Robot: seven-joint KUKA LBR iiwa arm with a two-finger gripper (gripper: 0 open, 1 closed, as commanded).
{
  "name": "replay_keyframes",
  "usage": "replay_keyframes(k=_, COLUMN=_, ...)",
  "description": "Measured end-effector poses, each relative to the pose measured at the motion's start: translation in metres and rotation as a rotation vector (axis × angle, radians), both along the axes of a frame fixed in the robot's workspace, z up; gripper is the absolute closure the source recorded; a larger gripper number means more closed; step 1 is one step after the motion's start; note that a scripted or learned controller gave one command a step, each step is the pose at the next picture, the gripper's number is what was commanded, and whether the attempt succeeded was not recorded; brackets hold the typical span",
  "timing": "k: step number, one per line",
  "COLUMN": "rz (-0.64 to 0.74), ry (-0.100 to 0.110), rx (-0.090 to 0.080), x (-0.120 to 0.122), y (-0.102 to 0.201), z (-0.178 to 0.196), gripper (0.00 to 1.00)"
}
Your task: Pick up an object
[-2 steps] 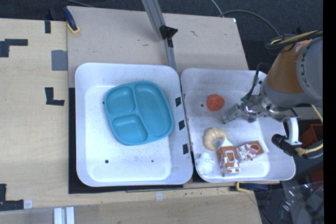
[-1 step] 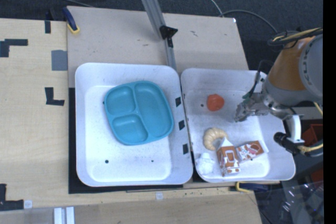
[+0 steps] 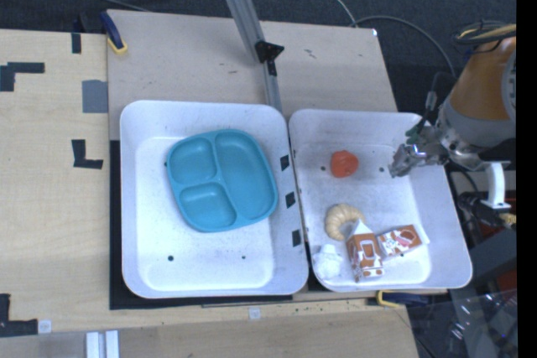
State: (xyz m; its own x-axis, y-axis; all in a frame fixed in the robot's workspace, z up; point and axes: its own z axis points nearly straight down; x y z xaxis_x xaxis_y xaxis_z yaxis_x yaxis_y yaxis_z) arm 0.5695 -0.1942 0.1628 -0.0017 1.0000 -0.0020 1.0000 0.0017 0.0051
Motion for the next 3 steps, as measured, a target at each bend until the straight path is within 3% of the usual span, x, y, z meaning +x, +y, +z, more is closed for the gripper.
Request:
replay_keyframes(k=2, rz=0.000, ry=0.000, rx=0.000, x=0.000, y=-0.001, z=0.092, gripper=1.00)
replay_keyframes(k=3, rz=0.005, ry=0.004, rx=0.004, x=0.006, y=0.050, z=0.097, gripper=1.00)
